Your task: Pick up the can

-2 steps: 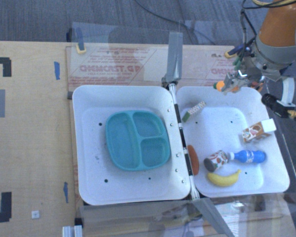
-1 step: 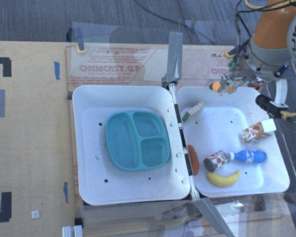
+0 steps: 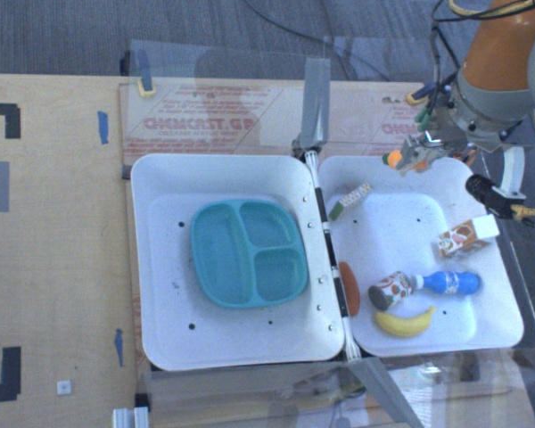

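Hovering at 12 o'clock over the right bin (image 3: 397,226), the gripper (image 3: 422,152) hangs just above the far rim. Too small and cluttered with cabling to judge; cannot tell whether it is spread or closed. Nothing visibly held. A small orange ball (image 3: 392,159) sits just beside it at 9 o'clock.

Can (image 3: 390,291): red-and-white patterned, apparently lying on its side, at about 7 o'clock of the right bin's floor. Well apart from the gripper, nearly the whole bin between them.

Neighbours, crowded:
- blue bottle (image 3: 450,283) at the can's 3 o'clock, its neck touching or almost touching the can's end
- banana (image 3: 405,322) at the can's 5 o'clock, just beside it, contact uncertain
- reddish-brown flat item (image 3: 349,289) at 9 o'clock, against the bin's wall
- carton (image 3: 465,236) farther off at 2 o'clock

Step in hand, as I read it: the approach, not yet begun in earnest.

To do it well: travel toward 6 o'clock at height, staying clear of the carton. Settle directly above the can's middle. Turn the wrist so the grip closes across the can's round sides, not its ends. Open wide before descending. Come straight down between banana and open floor; the 11 o'clock side looks freest. A skewed descent would likely nudge the bottle or roll the can.
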You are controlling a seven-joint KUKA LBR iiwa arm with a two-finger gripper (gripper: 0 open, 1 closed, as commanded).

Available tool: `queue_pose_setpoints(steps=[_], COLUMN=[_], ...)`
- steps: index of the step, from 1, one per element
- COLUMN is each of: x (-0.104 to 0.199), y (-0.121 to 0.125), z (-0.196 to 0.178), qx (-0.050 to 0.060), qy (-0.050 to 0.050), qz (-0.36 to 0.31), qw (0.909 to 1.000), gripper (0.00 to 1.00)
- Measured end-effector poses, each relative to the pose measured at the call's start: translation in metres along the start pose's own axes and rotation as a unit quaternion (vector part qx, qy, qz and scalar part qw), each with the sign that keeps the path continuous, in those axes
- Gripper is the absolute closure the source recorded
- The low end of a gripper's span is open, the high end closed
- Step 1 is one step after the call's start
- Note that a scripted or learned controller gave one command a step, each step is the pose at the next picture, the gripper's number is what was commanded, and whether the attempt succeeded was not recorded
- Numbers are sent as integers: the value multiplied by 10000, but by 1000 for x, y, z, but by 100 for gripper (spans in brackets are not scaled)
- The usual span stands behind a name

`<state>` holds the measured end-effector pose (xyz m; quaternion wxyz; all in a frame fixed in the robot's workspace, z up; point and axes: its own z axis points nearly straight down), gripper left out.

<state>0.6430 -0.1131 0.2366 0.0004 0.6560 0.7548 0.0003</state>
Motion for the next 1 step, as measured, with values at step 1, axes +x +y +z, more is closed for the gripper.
queue_pose_setpoints(steps=[1], x=[3], y=[-29], z=[-1], qx=[-1], qy=[-2], qz=[-56], qw=[10000], gripper=[100])
